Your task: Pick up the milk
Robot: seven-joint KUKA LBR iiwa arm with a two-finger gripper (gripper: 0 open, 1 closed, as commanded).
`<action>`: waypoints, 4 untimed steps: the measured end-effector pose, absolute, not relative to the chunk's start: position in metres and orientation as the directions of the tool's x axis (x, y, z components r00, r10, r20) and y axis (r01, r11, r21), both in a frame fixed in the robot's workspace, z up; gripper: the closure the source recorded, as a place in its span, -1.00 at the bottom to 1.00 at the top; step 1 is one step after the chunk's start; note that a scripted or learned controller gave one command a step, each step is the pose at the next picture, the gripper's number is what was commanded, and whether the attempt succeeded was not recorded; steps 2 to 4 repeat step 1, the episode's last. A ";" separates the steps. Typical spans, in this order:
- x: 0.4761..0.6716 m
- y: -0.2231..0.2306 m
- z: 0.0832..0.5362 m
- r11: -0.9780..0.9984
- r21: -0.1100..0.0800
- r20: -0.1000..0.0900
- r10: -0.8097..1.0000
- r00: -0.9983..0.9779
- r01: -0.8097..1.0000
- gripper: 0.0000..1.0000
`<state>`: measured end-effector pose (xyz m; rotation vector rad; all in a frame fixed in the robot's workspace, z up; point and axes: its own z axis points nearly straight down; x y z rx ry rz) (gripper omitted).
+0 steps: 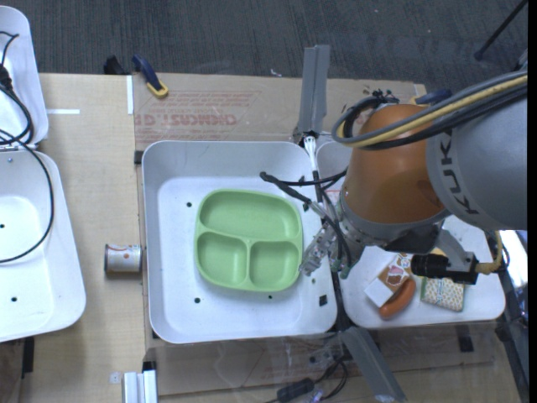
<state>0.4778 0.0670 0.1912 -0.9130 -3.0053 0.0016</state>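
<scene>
Tray (pixel 249 240) — green, sectioned — lies in left bin (pixel 168 225); right bin (pixel 478 305) holds small items; tool (pixel 323 254) state unclear.

The grey robot arm (pixel 491 154) bore black letters "KU". Faint red mirrored print on the brown cardboard sheet (pixel 210 112) stayed unreadable.

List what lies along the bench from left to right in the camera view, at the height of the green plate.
Small can on the bench → green divided plate in the left bin → gripper at the plate's right edge → hot dog → patterned packet.
</scene>
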 end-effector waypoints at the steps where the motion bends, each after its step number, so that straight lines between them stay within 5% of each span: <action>1: 0.478 0.088 0.191 0.993 0.000 -0.001 0.117 -0.993 0.117 1.00; 4: 0.478 0.088 0.191 0.993 0.000 -0.001 0.117 -0.993 0.117 1.00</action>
